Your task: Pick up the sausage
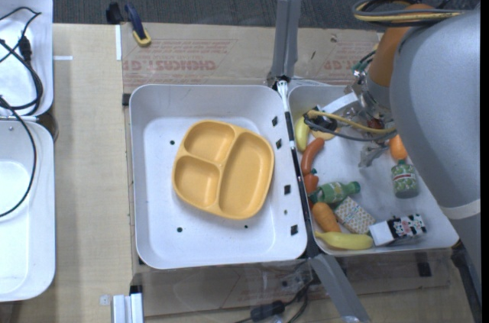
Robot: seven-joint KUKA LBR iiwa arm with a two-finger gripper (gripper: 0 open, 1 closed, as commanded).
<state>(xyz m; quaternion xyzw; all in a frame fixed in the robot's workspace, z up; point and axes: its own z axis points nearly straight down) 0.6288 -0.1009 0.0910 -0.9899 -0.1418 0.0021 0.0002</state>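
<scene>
1. Arm comes in from the right, its big grey body covering the upper-right part of the right bin; orange band shows near the top.
2. Claw is down in the right bin, approx. mid-bin, partly masked by cables and the wrist. A grey finger-like part shows below the wrist, but whether it's open or closed can't be told. Nothing visible between its tips.
3. Sausage – reddish, long, lying at a slant by the right bin's left wall, just left of the claw. Not seen touching the claw.
4. A yellow banana-like item sits just above the sausage's top end.
5. Other stuff in the right bin: green bottle below the sausage, a carrot below that, a 2nd banana along the near wall, a patterned pouch, a black-and-white box, and a small green-grey jar w/ an orange piece just above it.
6. Left bin holds 1 yellow 3-compartment plate, roughly centred.
7. Both bins rest side by side on the tabletop, walls touching at the middle.
</scene>
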